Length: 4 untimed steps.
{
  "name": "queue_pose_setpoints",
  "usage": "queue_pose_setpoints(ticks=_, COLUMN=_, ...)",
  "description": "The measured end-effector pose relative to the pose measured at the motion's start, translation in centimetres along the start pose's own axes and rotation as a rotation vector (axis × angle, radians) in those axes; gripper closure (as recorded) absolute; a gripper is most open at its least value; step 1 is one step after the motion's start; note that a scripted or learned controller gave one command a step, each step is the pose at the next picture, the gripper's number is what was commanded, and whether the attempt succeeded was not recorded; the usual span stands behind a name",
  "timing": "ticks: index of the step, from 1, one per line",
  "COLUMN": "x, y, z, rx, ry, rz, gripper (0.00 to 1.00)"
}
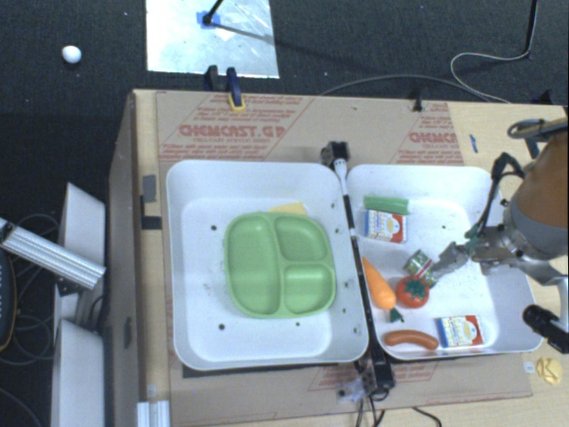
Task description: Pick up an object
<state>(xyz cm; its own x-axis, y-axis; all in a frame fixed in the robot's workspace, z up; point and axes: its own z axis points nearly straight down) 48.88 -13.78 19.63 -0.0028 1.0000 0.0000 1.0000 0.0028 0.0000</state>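
nearest my camera, two white bins: left bin [191, 238] bearing a green divided plate [280, 265]; right bin [462, 189] with two cartons, carrot [379, 285], tomato [412, 293], sausage [411, 338]. my gripper [433, 271] sits low beside the tomato and a small green-grey packet [416, 262]; i cannot tell its grip. i judge nothing lifted yet.

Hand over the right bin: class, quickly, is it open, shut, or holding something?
Hand: cannot be told; it sits low by the tomato in the right bin.
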Motion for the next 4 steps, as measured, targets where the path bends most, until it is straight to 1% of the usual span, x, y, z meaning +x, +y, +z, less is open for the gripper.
queue_pose_setpoints(ticks=1, x=-1.3, y=6.9, z=9.9, rx=-0.001, ry=0.000, rz=0.002, gripper=0.00)
queue_pose_setpoints(ticks=2, x=-0.8, y=13.9, z=11.2, rx=-0.002, ry=0.000, rz=-0.002, gripper=0.00)
queue_pose_setpoints(ticks=3, x=-0.5, y=17.8, z=11.1, rx=0.011, ry=0.001, rz=-0.004, gripper=0.00)
queue_pose_setpoints(ticks=4, x=-2.2, y=17.8, z=11.1, rx=0.009, ry=0.001, rz=-0.001, gripper=0.00)
